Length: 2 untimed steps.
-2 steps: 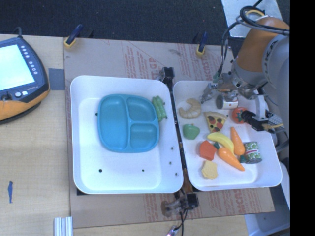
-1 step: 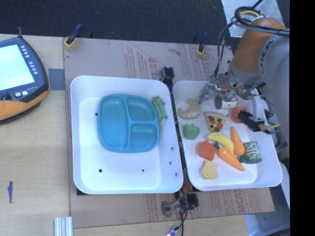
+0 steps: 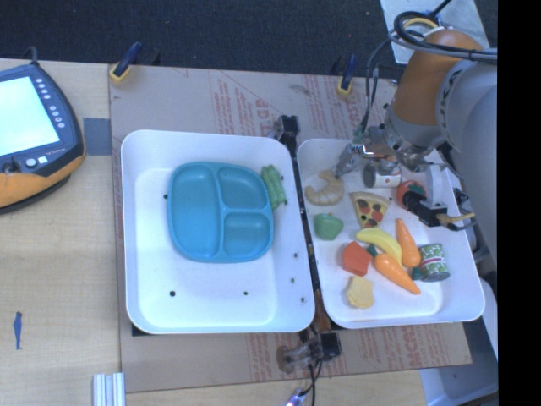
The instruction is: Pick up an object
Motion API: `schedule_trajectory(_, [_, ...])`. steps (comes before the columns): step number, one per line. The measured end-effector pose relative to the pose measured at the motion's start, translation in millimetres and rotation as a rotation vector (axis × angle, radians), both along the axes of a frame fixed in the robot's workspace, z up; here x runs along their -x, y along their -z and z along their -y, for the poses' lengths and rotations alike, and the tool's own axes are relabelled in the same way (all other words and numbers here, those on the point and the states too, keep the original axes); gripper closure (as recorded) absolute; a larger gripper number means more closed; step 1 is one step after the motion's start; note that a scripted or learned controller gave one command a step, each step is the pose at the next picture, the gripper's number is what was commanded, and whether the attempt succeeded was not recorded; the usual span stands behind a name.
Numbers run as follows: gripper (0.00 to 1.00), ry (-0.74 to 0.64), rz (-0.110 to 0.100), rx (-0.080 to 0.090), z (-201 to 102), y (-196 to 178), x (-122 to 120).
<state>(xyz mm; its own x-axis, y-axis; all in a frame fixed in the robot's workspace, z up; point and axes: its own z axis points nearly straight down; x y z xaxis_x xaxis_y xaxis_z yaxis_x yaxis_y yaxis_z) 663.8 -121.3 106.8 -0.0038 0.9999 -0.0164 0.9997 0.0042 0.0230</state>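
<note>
Logging the desk (image 3: 59,269) as I see it from the overhead camera.

1. Claw (image 3: 359,169): hangs over the far end of the right bin (image 3: 423,304), on the arm (image 3: 427,87) that reaches in from the right. I cannot tell whether it is wide or narrow. I see nothing held in it.
2. Right bin, the things to pick from:
- croissant (image 3: 324,193), far left, just near of the claw
- pizza slice (image 3: 368,209), right of the croissant
- green pepper (image 3: 328,224), near of the croissant
- banana (image 3: 380,242), middle of the bin
- red vegetable (image 3: 356,259), touching the banana's near left side
- upright carrot (image 3: 408,242), right of the banana
- slanted carrot (image 3: 396,273), near of the banana
- small can (image 3: 432,262) with a green label, at the right, beside both carrots
- pale yellow piece (image 3: 360,293), nearest of all; I cannot tell what it is
- small red thing (image 3: 404,190), far right, partly hidden by the robot
3. Left bin (image 3: 211,299):
- blue divided plate (image 3: 222,211), in the far half
- green pod (image 3: 273,186), against the plate's far right edge
4. Surroundings:
- cardboard sheet (image 3: 245,108) under both bins
- two blue clamps, far left (image 3: 125,62) and far right (image 3: 345,73), on the sheet's far edge
- tablet (image 3: 30,134) in an orange case, at the left of the desk, well apart from the bins
</note>
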Motion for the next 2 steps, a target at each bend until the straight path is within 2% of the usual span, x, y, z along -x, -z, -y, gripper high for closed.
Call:
schedule_trajectory(1, [0.0,-0.001,-0.001,-0.001,-20.9,0.0,-0.2])
schedule_trajectory(2, [1.0,-0.003,0.001,-0.009,-15.6,-2.6,-1.7])
